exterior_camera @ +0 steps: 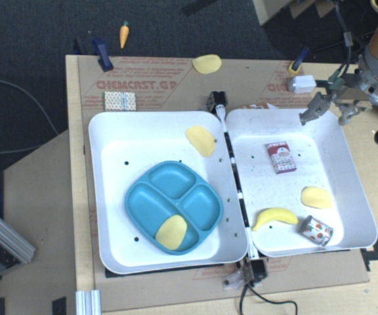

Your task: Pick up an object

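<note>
So the gripper [331, 109] is hanging over the far right corner of the right bin [356, 176], fingers spread apart with nothing between them. It sits well away from everything in that bin. Stuff to grab in there: a small red-and-white carton [281, 157] lying flat near the middle, a yellow banana [274, 217] toward the near edge, a yellow chip-shaped piece [316, 197] just beyond it on the right, and a little red-and-white can [316, 230] on its side right next to the banana's tip. Over in the left bin [104, 176] there's a blue divided plate [173, 206] with a yellow piece [172, 232] in its near compartment, plus another yellow piece [201, 140] lying by the far right corner of that bin.
</note>
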Controlling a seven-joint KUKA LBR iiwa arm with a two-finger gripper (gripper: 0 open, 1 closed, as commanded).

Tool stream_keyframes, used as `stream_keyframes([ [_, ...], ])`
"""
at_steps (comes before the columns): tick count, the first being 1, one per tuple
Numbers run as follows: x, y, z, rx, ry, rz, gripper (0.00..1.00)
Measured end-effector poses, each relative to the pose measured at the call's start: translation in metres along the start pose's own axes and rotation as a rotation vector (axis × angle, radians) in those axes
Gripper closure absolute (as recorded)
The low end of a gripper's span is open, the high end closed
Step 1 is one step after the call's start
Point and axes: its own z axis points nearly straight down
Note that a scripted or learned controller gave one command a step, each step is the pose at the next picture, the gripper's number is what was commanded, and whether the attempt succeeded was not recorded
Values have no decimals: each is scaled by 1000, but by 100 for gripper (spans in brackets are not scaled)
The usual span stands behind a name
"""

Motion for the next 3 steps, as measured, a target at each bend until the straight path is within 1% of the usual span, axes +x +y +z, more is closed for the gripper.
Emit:
stream_keyframes([
  [1,14,18,104,2,1,0,0],
  [2,19,34,171,2,1,-1,0],
  [3,19,35,160,-2,0,-3,100],
])
